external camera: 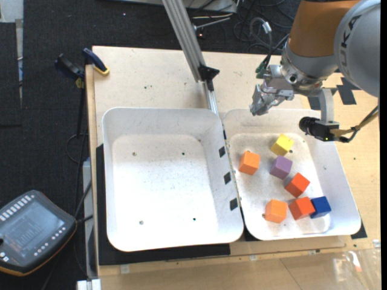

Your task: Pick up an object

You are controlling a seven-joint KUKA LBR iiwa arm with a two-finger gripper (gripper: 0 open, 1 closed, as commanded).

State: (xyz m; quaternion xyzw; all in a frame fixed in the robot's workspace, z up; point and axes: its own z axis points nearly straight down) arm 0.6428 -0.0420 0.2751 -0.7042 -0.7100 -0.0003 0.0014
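Note:
The right bin (338, 180) holds several small blocks: an orange one (249, 162), a yellow one (282, 144), a purple one (280, 167), a red one (297, 184), another orange one (276, 211), a red-orange one (301, 208) and a blue one (320, 206). My gripper (261, 107) hangs above the far rim of the right bin, up and left of the yellow block. Nothing shows between its fingers, and it is clear of all the blocks.
The left bin (115, 162) stands beside the right one. A metal pole (184, 29) slants down to the bins' far junction. A black cable and connector (319, 127) hang off the arm over the right bin's far right. A handheld pendant (30, 231) lies at lower left.

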